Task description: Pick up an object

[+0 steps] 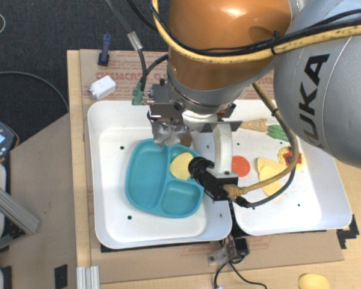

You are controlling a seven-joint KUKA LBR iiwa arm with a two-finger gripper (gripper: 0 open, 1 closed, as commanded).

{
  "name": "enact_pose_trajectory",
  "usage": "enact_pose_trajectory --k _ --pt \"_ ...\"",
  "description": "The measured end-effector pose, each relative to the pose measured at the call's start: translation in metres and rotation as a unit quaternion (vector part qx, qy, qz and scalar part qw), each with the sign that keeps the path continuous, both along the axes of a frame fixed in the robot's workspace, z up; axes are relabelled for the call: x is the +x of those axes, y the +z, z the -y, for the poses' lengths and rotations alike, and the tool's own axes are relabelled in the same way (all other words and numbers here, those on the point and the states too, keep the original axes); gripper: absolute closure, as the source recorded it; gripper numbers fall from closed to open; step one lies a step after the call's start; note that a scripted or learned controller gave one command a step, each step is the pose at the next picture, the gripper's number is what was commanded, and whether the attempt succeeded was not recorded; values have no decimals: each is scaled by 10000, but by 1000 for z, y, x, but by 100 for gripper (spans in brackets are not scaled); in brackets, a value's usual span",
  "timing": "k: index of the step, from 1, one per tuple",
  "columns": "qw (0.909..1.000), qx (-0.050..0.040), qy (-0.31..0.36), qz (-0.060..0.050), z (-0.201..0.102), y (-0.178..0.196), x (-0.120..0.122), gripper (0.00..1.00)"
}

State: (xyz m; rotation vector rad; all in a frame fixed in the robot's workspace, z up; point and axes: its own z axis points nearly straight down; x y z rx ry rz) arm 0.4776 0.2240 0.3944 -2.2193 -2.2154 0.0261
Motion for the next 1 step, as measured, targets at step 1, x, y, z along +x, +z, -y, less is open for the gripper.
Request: enact_pose_trajectory --k 1 --pt "9998 84 17 167 0 150 2 100"
